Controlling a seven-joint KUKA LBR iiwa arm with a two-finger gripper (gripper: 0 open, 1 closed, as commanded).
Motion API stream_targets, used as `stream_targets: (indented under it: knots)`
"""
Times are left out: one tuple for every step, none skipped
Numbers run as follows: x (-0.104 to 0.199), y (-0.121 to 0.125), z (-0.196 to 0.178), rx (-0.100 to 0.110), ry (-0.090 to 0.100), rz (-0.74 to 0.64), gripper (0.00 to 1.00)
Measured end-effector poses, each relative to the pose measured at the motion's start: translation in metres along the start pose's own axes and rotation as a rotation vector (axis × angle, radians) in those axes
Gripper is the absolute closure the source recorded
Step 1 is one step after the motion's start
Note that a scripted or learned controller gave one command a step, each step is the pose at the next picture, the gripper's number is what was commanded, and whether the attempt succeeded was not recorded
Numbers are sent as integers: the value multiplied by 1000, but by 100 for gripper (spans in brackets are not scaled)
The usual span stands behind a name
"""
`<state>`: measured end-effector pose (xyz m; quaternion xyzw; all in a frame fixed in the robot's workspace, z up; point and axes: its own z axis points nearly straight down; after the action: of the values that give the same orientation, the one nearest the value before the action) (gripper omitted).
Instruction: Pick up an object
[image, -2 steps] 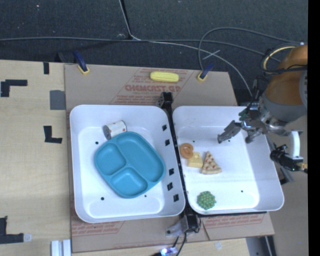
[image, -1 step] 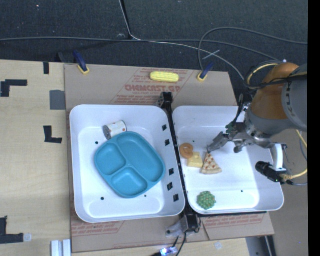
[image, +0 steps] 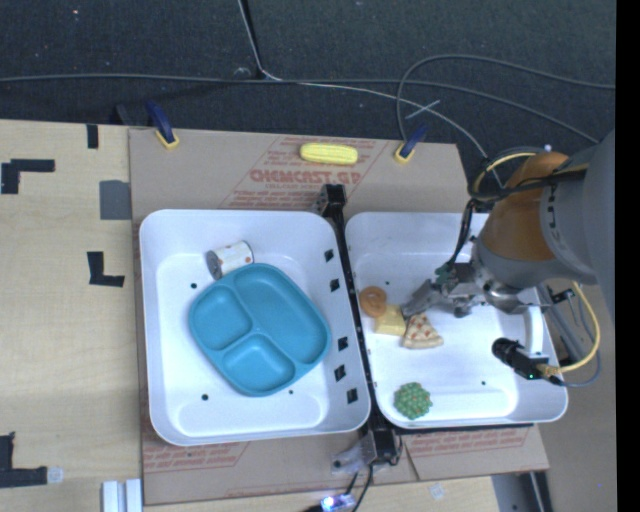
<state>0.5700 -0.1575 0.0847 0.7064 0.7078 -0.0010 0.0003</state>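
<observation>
In the right bin (image: 500, 395) lie a small orange round piece (image: 373, 299), a yellow cheese-like block (image: 390, 322), a pizza slice (image: 422, 333) and a green broccoli-like piece (image: 412, 400). My gripper (image: 422, 298) reaches in from the right and hangs low over the bin's middle. Its tip is just above and right of the yellow block and the pizza slice. Nothing shows as held in it.
The left bin (image: 160, 300) holds a blue divided plate (image: 258, 328) and a small white cup (image: 230, 258) on its side. A yellow corn cob (image: 328, 153) lies on the cardboard behind the bins. Cables hang by the arm at the right.
</observation>
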Motion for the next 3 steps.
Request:
stream_targets:
  knots:
    - [0,1,-13,-2,0,-1,100]
    - [-5,3,-76,-6,1,1,100]
    - [-2,4,-119,-5,1,0,100]
